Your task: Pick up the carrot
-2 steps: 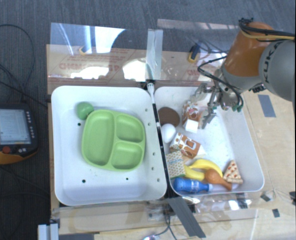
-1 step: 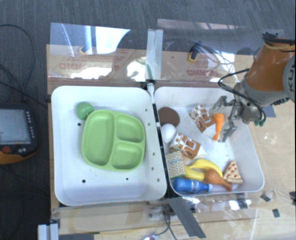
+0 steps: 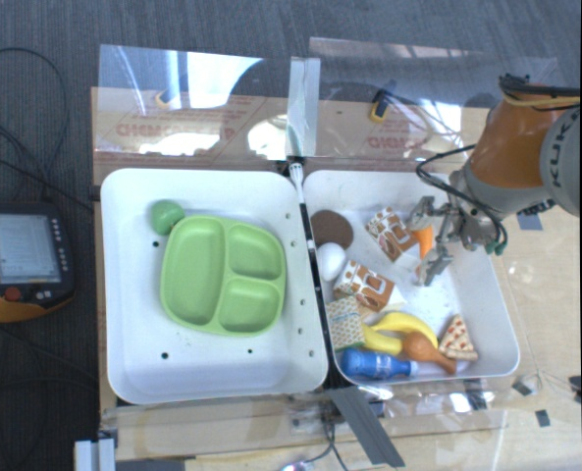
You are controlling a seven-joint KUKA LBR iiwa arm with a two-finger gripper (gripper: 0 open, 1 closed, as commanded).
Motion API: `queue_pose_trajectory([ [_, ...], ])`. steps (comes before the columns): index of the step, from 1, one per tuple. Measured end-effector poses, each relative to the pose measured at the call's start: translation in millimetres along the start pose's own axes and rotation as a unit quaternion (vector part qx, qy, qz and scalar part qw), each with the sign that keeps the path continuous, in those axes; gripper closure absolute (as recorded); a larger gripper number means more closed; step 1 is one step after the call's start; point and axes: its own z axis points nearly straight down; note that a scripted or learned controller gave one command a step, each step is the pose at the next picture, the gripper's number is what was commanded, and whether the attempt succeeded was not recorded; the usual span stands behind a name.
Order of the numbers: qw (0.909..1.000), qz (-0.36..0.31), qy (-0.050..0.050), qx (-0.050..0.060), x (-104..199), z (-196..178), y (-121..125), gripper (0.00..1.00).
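Over the right-hand shallow white plastic bin [image 3: 497,312], as seen from the fixed overhead camera, the gripper [image 3: 435,243] is lowered from the grey arm with its orange band [image 3: 511,145]. Its two fingers are spread open, and a small orange carrot [image 3: 425,240] lies between them, near the bin's upper middle; whether it is actually touched cannot be told. The placement is judged to be a straddle ahead of closing (nothing is yet lifted). Close by are two brown-and-white waffle-like toy pieces [image 3: 390,232], a dark brown round disc [image 3: 332,230] and a white egg [image 3: 330,260]. Nearer the front are a yellow banana [image 3: 396,327], a blue bottle [image 3: 374,365] and a pizza slice [image 3: 456,339].

A green divided plate [image 3: 224,275] and a green ball [image 3: 167,215] are held in the left bin [image 3: 124,361]. The worktop [image 3: 551,302] is pale wood, the floor [image 3: 45,116] grey carpet, with a control pendant [image 3: 21,258] lying on it.
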Motion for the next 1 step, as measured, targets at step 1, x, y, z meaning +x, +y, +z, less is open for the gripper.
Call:
queue_pose_trajectory([
  [1, 1.0, 0.0, -0.005, 0.002, -3.2, -14.0, -0.1, 1.0],
])
